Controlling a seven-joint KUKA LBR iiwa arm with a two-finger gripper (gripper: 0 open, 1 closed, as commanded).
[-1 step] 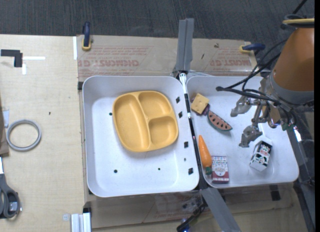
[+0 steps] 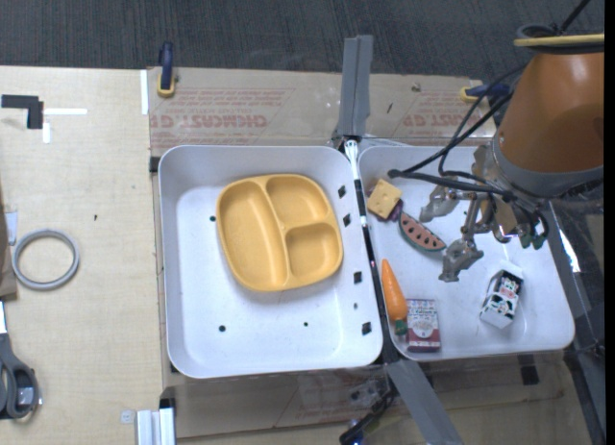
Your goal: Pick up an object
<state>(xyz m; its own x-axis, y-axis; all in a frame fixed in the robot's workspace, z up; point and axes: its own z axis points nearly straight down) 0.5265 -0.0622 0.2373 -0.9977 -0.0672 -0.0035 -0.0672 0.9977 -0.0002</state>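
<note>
Watermelon slice [image 2: 423, 234] lies flat in the right bin [image 2: 557, 333], beside my gripper [image 2: 459, 232] hovering over it; whether that gripper is spread or pressed together I cannot tell. I judge it light, rigid, smooth; take it across the narrow width.

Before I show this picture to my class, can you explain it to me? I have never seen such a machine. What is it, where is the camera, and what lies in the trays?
This is a robot arm, grey with an orange band, reaching in from the right. One fixed camera looks down at a slant on a bench with two white bins. The left bin holds a yellow divided plate. The right bin holds toy food: a cheese wedge, a watermelon slice, a carrot, a small red box and a little milk carton. The arm's gripper hangs over the right bin, near the watermelon slice. I see nothing held in it.
</note>
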